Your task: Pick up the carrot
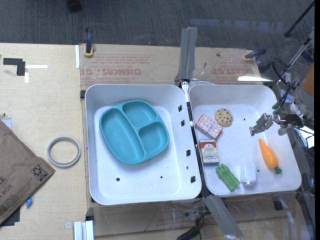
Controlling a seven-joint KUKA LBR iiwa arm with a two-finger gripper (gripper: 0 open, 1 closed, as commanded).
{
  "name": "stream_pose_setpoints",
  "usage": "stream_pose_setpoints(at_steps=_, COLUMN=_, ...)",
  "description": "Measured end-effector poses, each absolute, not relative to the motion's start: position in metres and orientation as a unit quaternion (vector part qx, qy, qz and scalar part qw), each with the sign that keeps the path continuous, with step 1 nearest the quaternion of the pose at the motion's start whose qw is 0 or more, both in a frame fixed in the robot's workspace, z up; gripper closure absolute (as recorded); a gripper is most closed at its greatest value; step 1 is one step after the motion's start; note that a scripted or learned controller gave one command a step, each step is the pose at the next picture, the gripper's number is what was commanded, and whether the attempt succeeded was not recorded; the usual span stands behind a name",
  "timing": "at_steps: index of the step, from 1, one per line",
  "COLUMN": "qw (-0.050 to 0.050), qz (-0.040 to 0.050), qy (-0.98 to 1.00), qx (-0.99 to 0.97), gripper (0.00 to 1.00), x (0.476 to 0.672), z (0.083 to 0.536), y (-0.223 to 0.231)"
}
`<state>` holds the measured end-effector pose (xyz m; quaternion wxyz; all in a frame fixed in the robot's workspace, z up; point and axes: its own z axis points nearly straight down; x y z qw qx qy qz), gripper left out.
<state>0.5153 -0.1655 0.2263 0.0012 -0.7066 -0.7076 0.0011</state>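
The orange carrot (268,154) lies in the right bin (235,107) near its right wall, with its green top pointing toward the front right corner. My gripper (272,127) hangs just behind the carrot, over the right side of the same bin. Its fingers (259,124) stand open and spread apart, with nothing between them. The gripper sits apart from the carrot, a short way up the view from it.
The right bin also holds a cookie (223,117), a pink snack box (208,126), a small carton (209,151), a green vegetable (227,177) and a clear cup (248,174). A blue divided plate (134,130) lies in the left bin (100,184). A tape ring (63,151) rests on the bench.
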Motion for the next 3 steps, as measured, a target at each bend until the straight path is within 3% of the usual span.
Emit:
stream_pose_setpoints(at_steps=1, qw=0.001, qz=0.0005, qy=-0.755, qx=-0.656, gripper=0.0, x=0.509, z=0.135, y=-0.222)
stream_pose_setpoints(at_steps=2, qw=0.005, qz=-0.0025, qy=-0.749, qx=-0.662, gripper=0.0, x=0.495, z=0.09, y=-0.215)
stream_pose_setpoints(at_steps=3, qw=0.003, qz=-0.0009, qy=-0.748, qx=-0.664, gripper=1.0, x=0.494, z=0.099, y=-0.218)
